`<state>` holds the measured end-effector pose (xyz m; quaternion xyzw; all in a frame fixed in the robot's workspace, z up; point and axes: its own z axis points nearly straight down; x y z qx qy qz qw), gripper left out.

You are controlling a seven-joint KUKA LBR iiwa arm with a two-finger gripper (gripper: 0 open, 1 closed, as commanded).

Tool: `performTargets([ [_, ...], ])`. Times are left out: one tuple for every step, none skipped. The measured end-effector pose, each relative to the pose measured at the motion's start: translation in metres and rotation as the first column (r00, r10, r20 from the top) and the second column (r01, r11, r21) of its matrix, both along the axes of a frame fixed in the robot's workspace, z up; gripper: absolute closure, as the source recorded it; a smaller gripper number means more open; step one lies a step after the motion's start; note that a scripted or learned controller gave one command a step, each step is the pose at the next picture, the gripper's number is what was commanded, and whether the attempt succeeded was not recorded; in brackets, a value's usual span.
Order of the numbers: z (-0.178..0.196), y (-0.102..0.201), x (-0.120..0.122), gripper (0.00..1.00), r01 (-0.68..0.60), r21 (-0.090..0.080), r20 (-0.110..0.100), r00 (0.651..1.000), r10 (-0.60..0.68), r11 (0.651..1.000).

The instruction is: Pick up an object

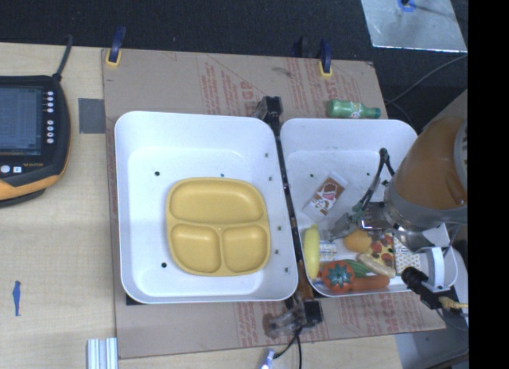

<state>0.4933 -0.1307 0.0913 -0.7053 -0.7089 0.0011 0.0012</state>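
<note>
Bench: two white bins (135, 200), one yellow tray (217, 226), one banana (311, 252).

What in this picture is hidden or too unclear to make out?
- Gripper: the arm's bulk covers much of it in the camera view; open or shut is unclear.
- Toy food pile in the right bin: partly under the arm, individual pieces hard to separate.
- Small packet: print too small to read.
- Green bottle behind the bins: label blurred.
</note>
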Motion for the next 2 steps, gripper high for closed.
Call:
performTargets([
  [0.01,-0.001,0.0,1.0,-0.003,-0.001,0.0,1.0,0.003,1.0],
  [0.101,0.072,0.023,1.0,0.0,0.001,0.002,1.0,0.0,1.0],
])
